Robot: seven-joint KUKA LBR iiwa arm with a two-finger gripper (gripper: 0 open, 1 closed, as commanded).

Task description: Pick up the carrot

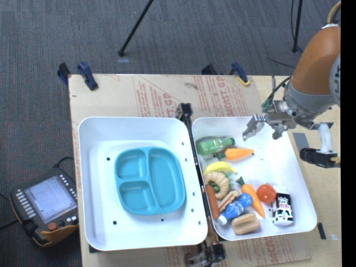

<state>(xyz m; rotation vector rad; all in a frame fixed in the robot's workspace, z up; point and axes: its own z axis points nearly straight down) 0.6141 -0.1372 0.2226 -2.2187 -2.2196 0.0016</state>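
Bread roll (245, 223) lies nearest, in the right bin (297, 177).
Gripper (251, 128), fingers spread and holding nothing, hovers above the carrot (239, 154).

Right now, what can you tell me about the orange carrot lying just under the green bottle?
The carrot is a small orange toy, plastic-looking, with a green stub at its left end and its tip pointing right. It lies on its side in the right bin, just below the green bottle and above the banana. The gripper hangs above and to its right, not touching it.
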